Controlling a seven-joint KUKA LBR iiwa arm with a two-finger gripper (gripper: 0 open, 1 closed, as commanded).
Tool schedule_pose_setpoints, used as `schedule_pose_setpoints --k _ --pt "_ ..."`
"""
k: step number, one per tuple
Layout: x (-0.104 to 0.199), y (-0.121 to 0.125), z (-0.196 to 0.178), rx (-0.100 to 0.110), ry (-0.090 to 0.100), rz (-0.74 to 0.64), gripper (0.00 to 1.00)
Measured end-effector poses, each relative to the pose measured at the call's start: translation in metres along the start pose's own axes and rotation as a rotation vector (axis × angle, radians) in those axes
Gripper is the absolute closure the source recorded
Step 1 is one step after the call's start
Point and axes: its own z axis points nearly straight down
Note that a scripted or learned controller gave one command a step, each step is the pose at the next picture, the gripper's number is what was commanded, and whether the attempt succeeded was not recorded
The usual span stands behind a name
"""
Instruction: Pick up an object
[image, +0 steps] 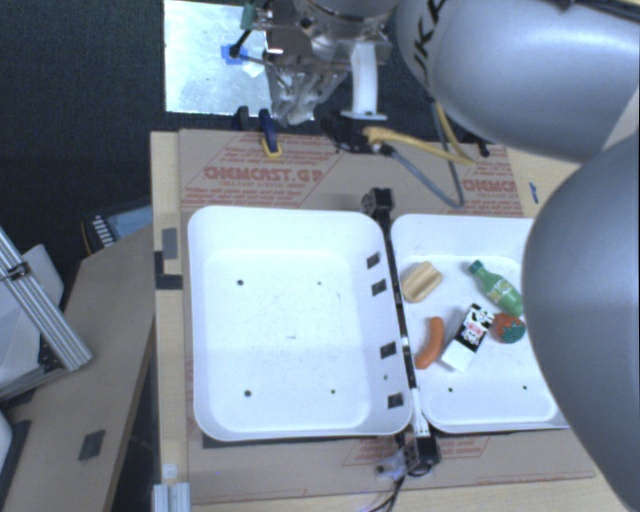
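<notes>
Several small objects lie in the right bin (480, 415): a tan bread roll (421, 281), a green bottle (497, 287), an orange sausage (431, 342), a black-and-white carton (471, 335) and a red and green ball (510, 328). The carton touches the ball and lies close beside the sausage. My gripper (292, 100) hangs high at the top of the view, beyond the far edge of the left bin (210, 300), well away from all the objects. The grey arm (560, 120) sweeps over the right side and hides the right bin's right edge.
A cardboard sheet (260, 170) lies under both bins. Yellow and grey cables (430, 150) run across it behind the bins. A black divider strip with clips (385, 290) separates the bins. An aluminium rail (40, 310) stands at the left.
</notes>
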Motion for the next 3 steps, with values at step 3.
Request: schedule_pose_setpoints --k 3 --pt "-0.001 -0.004 -0.011 -0.002 0.001 0.001 1.00"
